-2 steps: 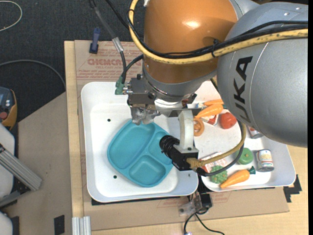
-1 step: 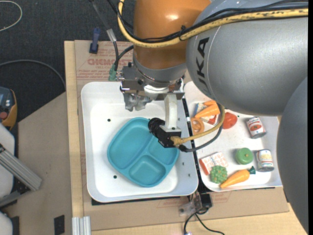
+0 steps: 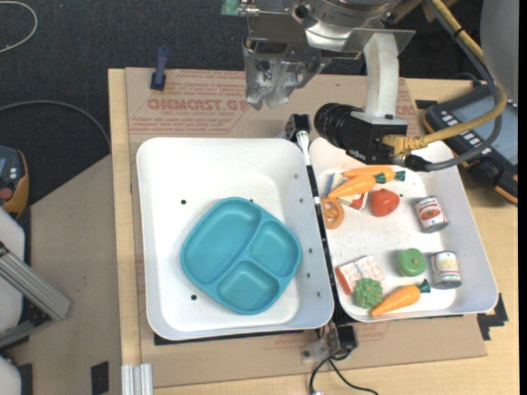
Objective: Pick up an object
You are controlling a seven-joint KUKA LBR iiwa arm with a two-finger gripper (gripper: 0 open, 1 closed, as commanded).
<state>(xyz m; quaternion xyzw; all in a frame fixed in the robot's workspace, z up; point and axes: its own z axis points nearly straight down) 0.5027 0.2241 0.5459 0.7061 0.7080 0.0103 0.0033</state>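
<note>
My gripper (image 3: 276, 85): hangs above the cardboard (image 3: 198, 105) behind the left bin, over no object; whether it is spread or pressed together I cannot tell, and nothing shows in it.
Left bin (image 3: 165, 171): holds a blue divided plate (image 3: 240, 255), lying flat near its middle.
Right bin (image 3: 473, 257): holds the small objects, well apart from my gripper.
Far end: a carrot (image 3: 356, 185), a tomato (image 3: 384, 202) beside it, a pretzel (image 3: 333, 212) near the dividing edge.
Right side: two small cans (image 3: 430, 213) (image 3: 445, 269).
Near end: a green round piece (image 3: 412, 262), a small box (image 3: 355, 270), broccoli (image 3: 367, 292), a second carrot (image 3: 397, 298).
Surface (image 3: 510, 245): light wood, right of the bins.
</note>
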